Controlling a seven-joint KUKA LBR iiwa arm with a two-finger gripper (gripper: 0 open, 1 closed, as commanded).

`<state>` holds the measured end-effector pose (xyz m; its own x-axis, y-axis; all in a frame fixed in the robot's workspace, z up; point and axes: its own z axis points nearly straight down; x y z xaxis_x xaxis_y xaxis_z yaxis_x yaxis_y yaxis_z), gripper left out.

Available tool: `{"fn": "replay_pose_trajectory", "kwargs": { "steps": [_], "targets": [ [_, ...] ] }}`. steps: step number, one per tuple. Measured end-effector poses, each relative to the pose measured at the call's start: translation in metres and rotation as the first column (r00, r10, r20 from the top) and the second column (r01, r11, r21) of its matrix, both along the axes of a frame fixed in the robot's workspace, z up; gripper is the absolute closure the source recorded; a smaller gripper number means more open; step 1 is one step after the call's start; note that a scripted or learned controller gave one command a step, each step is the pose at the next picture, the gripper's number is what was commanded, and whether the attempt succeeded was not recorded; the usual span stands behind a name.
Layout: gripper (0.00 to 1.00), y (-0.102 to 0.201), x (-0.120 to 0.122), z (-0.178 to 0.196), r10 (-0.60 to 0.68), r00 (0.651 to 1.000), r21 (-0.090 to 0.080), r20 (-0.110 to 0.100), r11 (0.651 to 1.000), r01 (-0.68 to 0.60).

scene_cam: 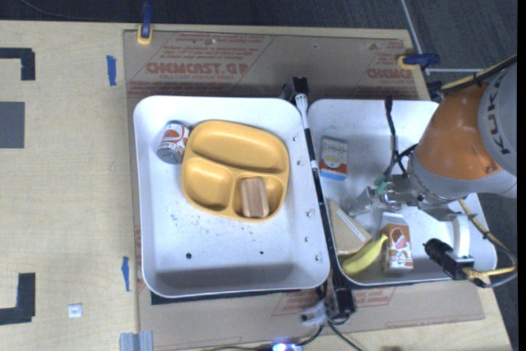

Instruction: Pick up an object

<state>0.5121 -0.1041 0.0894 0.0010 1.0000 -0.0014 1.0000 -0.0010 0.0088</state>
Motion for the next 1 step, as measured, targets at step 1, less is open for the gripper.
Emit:
{"fn": "replay_pose_trajectory", "kwargs": {
  "steps": [1],
  "targets": [
    [0.00, 0.0095, -0.0276, -0.0002, 0.000, 1.000, -0.006, 0.011, 1.000, 0.000]
  ]
}}
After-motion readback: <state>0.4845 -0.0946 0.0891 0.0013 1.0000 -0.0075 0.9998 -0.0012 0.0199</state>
